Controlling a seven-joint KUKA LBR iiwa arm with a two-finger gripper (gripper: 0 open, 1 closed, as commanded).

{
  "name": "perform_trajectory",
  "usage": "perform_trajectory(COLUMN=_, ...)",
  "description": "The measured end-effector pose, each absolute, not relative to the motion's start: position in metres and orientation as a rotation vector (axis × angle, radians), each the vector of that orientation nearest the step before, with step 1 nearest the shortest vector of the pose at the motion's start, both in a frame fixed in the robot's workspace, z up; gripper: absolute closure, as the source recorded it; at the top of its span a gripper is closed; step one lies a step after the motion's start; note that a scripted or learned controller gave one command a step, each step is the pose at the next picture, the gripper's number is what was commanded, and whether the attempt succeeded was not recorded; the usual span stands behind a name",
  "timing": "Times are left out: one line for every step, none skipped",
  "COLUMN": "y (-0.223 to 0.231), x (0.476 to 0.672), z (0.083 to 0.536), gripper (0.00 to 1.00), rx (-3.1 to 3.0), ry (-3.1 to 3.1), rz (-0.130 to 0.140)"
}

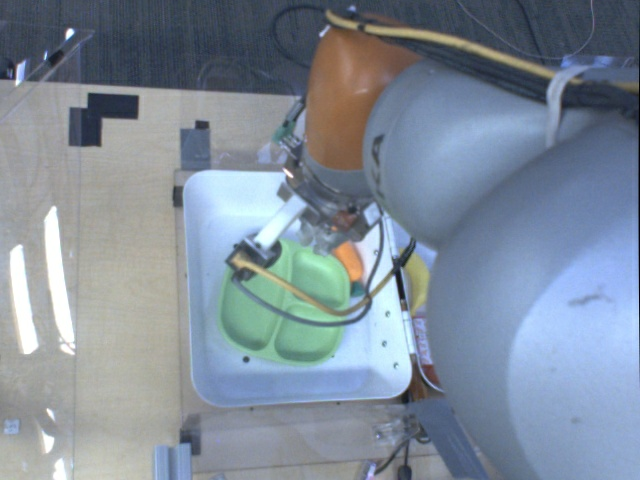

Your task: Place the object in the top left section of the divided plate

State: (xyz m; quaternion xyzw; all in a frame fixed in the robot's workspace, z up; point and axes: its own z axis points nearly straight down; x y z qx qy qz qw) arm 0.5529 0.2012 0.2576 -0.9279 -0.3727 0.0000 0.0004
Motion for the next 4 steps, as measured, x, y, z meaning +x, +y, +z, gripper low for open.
perform_trajectory(y=0.234, x=0.556, z=0.25, gripper=1.0, rx=-3.002, ry=-0.919, rz=-0.005)
perform_trajectory(y=0.234, x=0.556, z=0.249, gripper=0.0, rx=-3.002, ry=-0.92, rz=-0.004)
perform_trajectory(y=0.235, x=0.557, z=0.26, gripper=1.0, rx=-3.0, ry=-0.918, rz=-0.008)
perform_trajectory(y=0.232, x=0.631, z=0.301, gripper=1.0, rx=-3.115, ry=-0.396, rz=-0.015)
